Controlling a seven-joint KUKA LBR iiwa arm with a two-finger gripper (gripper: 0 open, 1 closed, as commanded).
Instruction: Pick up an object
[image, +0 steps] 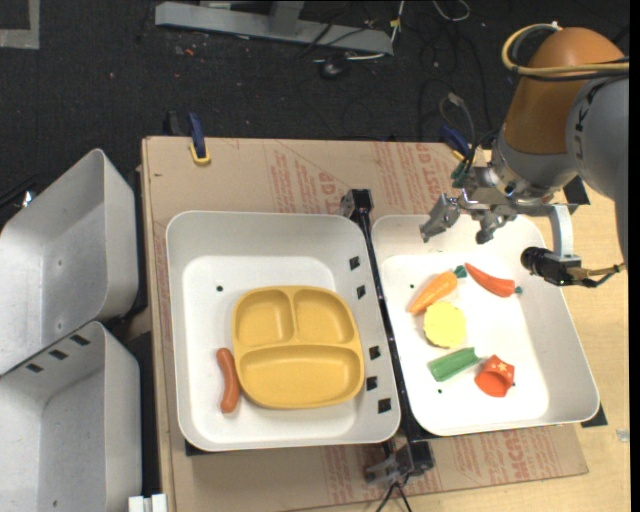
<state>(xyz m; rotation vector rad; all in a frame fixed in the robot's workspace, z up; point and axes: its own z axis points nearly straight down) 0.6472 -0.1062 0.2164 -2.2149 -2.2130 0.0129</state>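
**Camera view: two bins, six food items, one tray**

Left of centre: one white bin (190, 300) holding one yellow divided tray (297, 347) and one sausage (229, 379) just beside its left edge. Right of centre: second white bin (560, 390) with five pieces: carrot (433, 291), red chilli (490, 280), yellow round (445, 325), green stick (452, 363), red pepper (495, 375). Upper right: gripper (462, 222) above that bin's far rim, fingers spread, gripping nothing. Red lettering on the cardboard underneath, illegible.
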